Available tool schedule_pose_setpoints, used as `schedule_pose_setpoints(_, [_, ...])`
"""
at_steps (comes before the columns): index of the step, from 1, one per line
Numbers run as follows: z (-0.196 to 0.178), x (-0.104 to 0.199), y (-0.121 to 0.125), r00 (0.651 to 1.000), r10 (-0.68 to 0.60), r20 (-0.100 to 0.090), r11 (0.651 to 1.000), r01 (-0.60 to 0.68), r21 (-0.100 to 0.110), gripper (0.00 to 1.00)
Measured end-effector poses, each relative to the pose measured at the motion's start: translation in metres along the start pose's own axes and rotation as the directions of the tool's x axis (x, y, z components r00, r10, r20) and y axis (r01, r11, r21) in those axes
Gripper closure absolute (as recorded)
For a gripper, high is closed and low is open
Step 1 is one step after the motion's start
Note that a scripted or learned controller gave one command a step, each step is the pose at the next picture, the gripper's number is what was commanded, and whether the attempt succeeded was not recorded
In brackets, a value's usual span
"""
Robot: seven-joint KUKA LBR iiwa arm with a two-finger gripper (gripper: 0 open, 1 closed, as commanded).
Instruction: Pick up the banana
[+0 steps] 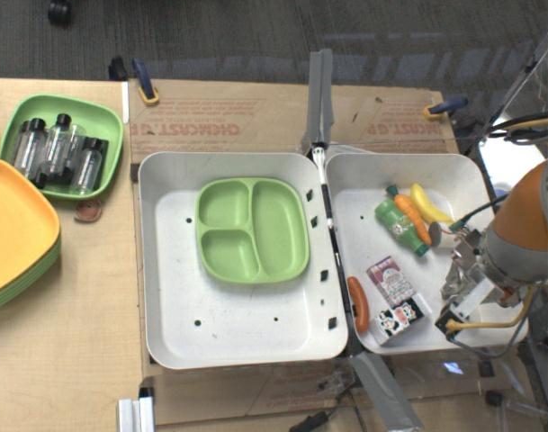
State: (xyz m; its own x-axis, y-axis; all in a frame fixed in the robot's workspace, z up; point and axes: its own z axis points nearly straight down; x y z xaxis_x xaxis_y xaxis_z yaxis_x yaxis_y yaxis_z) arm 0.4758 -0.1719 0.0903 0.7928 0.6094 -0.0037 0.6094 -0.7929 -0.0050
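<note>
Camera view, banana [429, 203] above-left of gripper [460, 288]

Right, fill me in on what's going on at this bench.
A KUKA arm reaches in from the right over the right bin, its end effector hovering near the bin's right wall. The banana it is meant to pick up lies untouched at the bin's far side, beside a carrot and a green bottle. The left bin holds a green divided plate.

Yellow banana [429, 203] lies against orange carrot [414, 218] and green bottle [400, 224] on its left; its right side, toward white bin wall [483, 180], is open.
</note>
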Motion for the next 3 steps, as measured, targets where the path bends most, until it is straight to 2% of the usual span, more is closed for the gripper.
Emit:
schedule_pose_setpoints(1, [-0.009,-0.011,0.053,0.999,0.049,0.000,0.999,-0.049,-0.001,1.00])
schedule_pose_setpoints(2, [0.000,0.044,0.052,0.978,0.210,0.001,0.978,-0.210,-0.002,1.00])
schedule_pose_setpoints(3, [0.000,0.028,0.008,0.937,0.348,0.000,0.937,-0.348,0.000,1.00])
